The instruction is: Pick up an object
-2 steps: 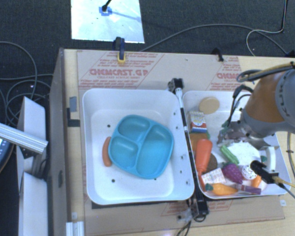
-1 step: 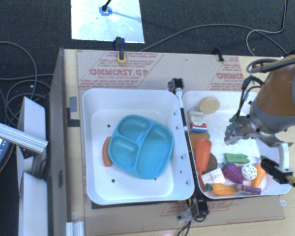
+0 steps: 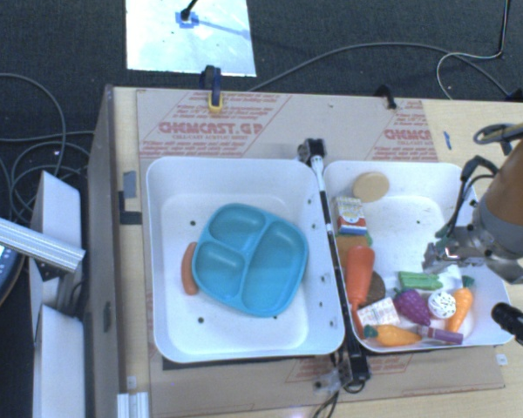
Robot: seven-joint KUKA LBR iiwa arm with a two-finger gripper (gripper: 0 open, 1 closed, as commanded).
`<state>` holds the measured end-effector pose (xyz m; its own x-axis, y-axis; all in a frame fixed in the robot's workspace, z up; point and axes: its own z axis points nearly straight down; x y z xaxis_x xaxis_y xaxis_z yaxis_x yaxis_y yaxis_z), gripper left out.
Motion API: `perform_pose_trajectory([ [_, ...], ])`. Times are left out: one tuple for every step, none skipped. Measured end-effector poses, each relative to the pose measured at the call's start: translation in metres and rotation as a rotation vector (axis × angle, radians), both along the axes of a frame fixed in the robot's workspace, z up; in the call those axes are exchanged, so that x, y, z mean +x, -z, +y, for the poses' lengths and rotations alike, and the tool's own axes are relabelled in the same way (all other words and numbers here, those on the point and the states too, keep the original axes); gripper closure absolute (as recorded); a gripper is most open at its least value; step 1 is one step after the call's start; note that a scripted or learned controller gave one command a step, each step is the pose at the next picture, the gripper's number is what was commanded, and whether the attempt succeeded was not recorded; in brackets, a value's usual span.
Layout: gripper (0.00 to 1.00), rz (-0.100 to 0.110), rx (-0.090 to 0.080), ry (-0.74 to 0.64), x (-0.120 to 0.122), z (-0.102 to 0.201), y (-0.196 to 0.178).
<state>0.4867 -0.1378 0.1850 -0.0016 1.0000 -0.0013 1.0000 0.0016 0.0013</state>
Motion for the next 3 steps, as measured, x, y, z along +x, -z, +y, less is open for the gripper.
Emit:
perform_pose_trajectory([
  [1.0, -0.001, 0.0, 0.001, 0.0, -0.034, 0.001],
  [1.0, 0.0, 0.001, -0.002, 0.0, -0.007, 0.007],
  [1.0, -0.001, 0.0, 0.0, 0.0, -0.028, -0.01],
])
